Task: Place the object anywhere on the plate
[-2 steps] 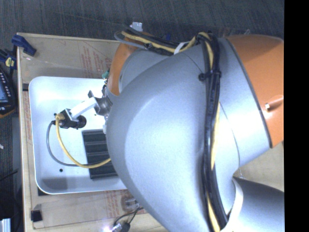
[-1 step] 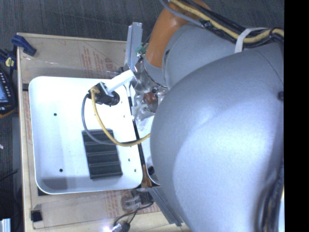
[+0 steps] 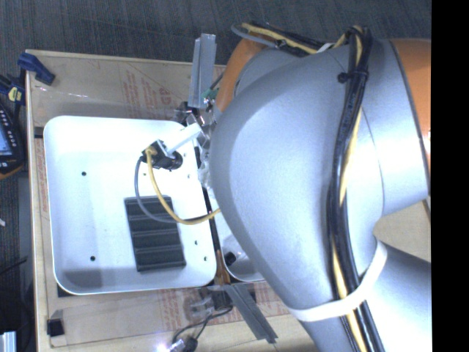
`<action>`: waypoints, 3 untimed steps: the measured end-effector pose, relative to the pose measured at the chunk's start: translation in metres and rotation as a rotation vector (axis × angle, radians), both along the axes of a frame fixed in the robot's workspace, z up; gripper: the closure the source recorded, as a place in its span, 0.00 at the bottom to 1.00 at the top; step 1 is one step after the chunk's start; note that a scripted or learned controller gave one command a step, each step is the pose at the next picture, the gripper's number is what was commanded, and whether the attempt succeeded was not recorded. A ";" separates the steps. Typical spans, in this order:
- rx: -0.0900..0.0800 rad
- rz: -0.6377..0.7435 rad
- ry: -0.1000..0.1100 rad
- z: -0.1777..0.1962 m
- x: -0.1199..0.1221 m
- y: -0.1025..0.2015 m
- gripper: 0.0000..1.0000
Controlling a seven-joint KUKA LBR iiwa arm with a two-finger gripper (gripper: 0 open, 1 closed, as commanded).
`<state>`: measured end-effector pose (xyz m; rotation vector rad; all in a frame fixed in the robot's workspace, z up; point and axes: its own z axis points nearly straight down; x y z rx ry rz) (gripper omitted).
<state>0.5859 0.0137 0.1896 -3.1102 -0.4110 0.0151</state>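
A dark grey ribbed rectangular object (image 3: 154, 233) lies flat in the left white bin (image 3: 80, 196), towards its near right side. The arm's big grey body (image 3: 308, 182) covers the right bin. Its wrist end (image 3: 183, 141), with a black plug and a looping yellow cable (image 3: 165, 204), hangs over the left bin's far right part, above and beyond the ribbed object. Under the arm a curved white rim (image 3: 242, 270) peeks out; whether it is the plate or the right bin's corner is unclear.
A grey metal post (image 3: 204, 68) stands behind the bins at the wrist. Blue clamps (image 3: 33, 68) and a dark device (image 3: 7, 134) sit at the bench's left edge. Metal brackets and wires (image 3: 220, 306) lie along the front edge.
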 end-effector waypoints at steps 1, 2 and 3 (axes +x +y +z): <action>-0.003 -0.006 -0.006 -0.041 -0.002 0.115 1.00; -0.002 0.042 -0.012 0.058 0.045 0.203 1.00; -0.004 -0.057 -0.014 0.143 0.047 0.203 1.00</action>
